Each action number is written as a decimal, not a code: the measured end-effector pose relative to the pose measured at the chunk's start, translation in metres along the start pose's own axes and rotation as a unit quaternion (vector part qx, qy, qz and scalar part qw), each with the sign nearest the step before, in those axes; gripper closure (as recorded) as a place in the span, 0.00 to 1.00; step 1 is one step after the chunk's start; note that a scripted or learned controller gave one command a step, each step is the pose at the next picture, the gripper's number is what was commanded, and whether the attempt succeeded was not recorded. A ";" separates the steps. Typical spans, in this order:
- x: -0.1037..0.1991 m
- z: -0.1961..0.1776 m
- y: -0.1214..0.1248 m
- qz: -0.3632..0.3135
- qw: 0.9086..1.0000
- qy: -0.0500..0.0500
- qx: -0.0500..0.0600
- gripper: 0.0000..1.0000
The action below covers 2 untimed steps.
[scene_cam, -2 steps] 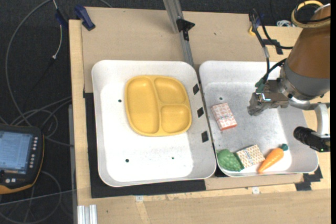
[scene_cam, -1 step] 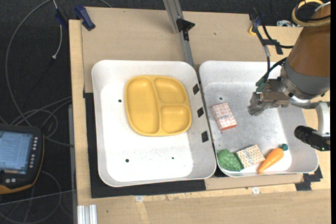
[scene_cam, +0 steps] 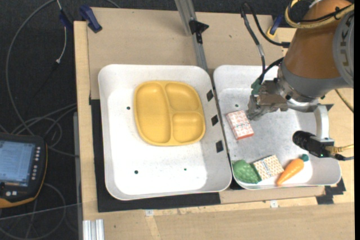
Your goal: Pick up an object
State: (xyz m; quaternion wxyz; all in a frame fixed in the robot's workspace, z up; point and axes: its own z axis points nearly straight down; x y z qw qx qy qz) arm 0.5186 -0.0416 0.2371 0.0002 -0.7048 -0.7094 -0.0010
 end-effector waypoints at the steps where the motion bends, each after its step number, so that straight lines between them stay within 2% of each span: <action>1: 0.049 -0.009 0.027 0.000 1.000 0.000 -0.001 1.00; 2: 0.098 -0.006 0.058 0.000 1.000 0.000 0.000 1.00</action>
